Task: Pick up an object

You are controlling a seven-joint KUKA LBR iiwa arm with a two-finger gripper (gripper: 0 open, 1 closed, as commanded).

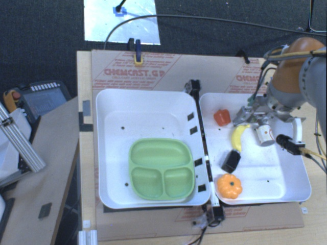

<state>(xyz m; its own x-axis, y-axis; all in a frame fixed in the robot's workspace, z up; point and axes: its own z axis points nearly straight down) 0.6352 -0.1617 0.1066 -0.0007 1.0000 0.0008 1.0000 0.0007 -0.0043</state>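
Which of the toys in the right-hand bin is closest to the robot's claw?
The yellow banana. Its upper end lies right beneath the gripper, while the small orange-red piece, black block and pumpkin sit farther off.

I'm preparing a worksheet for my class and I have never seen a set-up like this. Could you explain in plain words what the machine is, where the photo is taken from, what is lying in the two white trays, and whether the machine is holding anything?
The photo comes from one fixed camera above the bench, looking down at a slant. The machine is a robot arm, grey with an orange band, reaching in from the right. At its end is a gripper with two fingers, hanging low over the right bin.

That bin holds a yellow banana just under the gripper, a small red-orange item, a black block and a little orange pumpkin. The left bin holds a green divided plate.

Nothing can be seen between the fingers, so I would not say it holds anything.
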